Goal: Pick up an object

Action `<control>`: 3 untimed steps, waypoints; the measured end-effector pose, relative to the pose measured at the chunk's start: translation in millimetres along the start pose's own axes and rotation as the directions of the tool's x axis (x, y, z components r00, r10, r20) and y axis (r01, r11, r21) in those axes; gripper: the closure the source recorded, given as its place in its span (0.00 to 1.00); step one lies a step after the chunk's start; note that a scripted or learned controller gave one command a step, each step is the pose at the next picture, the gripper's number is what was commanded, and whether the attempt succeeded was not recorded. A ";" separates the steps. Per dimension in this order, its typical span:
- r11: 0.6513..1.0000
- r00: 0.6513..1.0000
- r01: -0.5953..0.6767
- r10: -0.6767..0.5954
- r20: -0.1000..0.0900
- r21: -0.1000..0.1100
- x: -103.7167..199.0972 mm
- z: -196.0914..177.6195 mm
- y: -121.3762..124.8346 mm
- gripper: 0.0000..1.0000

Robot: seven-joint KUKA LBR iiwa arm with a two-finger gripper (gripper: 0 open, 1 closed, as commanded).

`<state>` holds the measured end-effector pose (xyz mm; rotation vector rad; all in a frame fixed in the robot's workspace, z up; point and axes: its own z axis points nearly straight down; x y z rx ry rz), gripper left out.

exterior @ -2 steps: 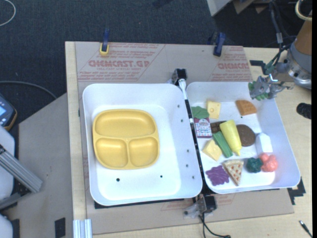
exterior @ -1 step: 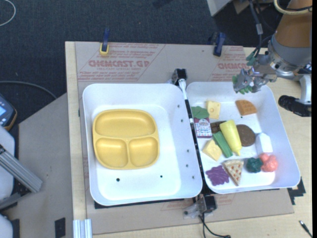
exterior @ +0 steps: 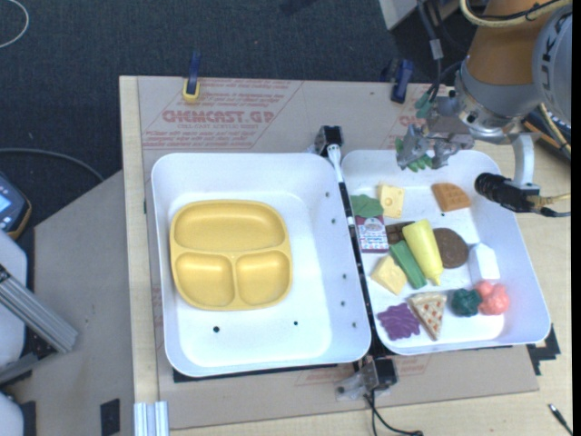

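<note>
A purple grape-shaped toy (exterior: 398, 320) and a triangular pizza-slice toy (exterior: 429, 312) are seen at the lower edge of the shallow white right bin (exterior: 522, 271). At the upper right, a small green object (exterior: 419, 163) is seen clenched in the claw (exterior: 427, 153).

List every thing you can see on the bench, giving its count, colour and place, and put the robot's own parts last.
Bins: 2, white, side by side; left bin, right bin.
Divided tray: 1, yellow, three compartments, in the left bin.
Toy food pieces: about a dozen, mixed colours, in the right bin, among them a yellow corn cob, a purple grape bunch, a pizza slice and a cheese wedge.
Clamps: 2, blue, at the bench's far edge.
Arm: 1, grey with orange band, reaching in from the right.
Gripper: 1, above the right bin's far edge, something green at its tip.
</note>
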<state>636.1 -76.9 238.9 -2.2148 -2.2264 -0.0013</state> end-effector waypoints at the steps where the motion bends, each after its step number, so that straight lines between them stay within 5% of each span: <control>1: 1.000 1.000 0.000 0.000 0.000 0.004 48.9 24.7 11.4 1.00; 3: 1.000 1.000 -0.004 0.004 0.002 -0.005 50.6 3.0 10.9 1.00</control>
